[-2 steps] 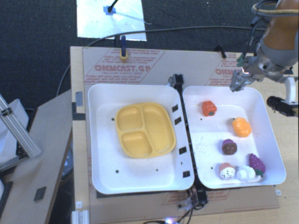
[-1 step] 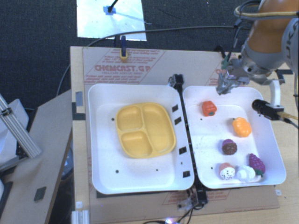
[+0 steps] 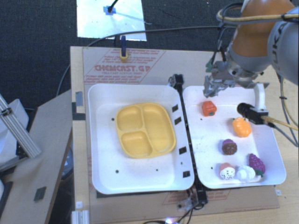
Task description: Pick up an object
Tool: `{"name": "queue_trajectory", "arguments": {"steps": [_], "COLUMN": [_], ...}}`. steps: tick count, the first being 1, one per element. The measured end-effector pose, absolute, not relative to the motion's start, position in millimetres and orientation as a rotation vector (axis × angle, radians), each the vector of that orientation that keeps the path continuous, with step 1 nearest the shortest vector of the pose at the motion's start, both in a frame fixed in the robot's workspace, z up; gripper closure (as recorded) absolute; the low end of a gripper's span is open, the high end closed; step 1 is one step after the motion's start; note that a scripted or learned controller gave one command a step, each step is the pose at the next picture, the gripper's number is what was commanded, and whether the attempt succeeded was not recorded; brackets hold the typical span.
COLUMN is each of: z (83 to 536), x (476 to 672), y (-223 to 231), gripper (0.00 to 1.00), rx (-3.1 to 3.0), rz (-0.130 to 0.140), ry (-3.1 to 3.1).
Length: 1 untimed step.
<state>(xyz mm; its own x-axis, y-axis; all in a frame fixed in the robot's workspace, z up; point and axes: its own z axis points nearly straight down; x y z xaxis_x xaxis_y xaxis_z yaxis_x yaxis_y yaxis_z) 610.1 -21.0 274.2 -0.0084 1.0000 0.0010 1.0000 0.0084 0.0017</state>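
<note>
A: What colour are the bins?

B: Both are white: the left bin (image 3: 100, 139) and the right bin (image 3: 275, 160). In the left one sits a pale yellow divided tray (image 3: 145, 129).

A: And the pieces in the right bin?

B: At twelve o'clock, a red-orange toy (image 3: 209, 108) with a green spot. At three, an orange fruit (image 3: 241, 127). In the centre, a brown-purple ball (image 3: 229, 147). At five, purple grapes (image 3: 256, 164), a white piece (image 3: 244, 173), and a pink-topped white piece with dark speckles (image 3: 227, 171).

A: The arm?

B: Grey metal gripper (image 3: 211, 90), orange band (image 3: 261, 24) above.
</note>
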Motion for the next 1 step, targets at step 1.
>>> {"name": "queue_trajectory", "arguments": {"steps": [1], "z": [255.1], "x": [596.9], "y": [33.8], "gripper": [1.0], "rx": [2.211], "rz": [0.003], "ry": [2.233]}}
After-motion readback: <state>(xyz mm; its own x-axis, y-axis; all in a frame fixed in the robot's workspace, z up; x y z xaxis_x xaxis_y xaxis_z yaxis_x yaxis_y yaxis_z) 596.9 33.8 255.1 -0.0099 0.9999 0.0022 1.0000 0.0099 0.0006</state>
